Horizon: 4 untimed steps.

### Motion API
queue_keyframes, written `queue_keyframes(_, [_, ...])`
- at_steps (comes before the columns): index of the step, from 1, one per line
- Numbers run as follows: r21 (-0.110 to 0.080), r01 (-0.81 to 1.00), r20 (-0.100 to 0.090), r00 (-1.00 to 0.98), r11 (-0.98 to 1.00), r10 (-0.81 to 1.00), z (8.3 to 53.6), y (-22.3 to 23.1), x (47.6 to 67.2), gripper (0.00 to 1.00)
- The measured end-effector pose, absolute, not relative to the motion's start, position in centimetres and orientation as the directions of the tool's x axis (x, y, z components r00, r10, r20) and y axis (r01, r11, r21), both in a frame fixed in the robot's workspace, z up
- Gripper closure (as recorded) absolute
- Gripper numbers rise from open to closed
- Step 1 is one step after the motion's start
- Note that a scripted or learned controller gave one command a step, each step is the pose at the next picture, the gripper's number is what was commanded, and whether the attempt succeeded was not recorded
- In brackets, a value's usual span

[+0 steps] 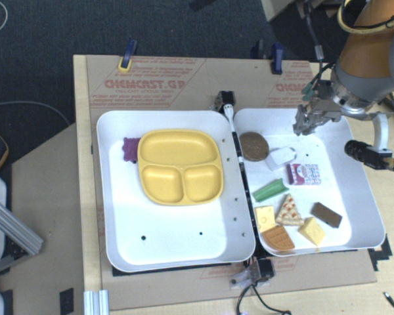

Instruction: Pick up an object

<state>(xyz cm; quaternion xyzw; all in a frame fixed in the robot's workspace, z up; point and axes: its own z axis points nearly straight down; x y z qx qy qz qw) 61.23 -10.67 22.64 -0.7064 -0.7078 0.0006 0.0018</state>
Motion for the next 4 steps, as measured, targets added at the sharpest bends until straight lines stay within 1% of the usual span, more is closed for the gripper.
queue_keyframes(1, [-0.005,1.0,0.002,-0.003,0.003,1.0,21.5,-5.8,59.4,1.0])
queue_keyframes(2, [-0.004,1.0,0.002,-0.004,0.004,1.0,23.3,-1.3,57.8,1.0])
queue_keyframes(3, [-0.005,1.0,0.001,0.001,-0.001,1.0,21.5,-1.1,56.8,1.0])
queue_keyframes(4, [0.003,1.0,0.0,0.0,0.0,1.0,23.4,-1.4,57.8,1.0])
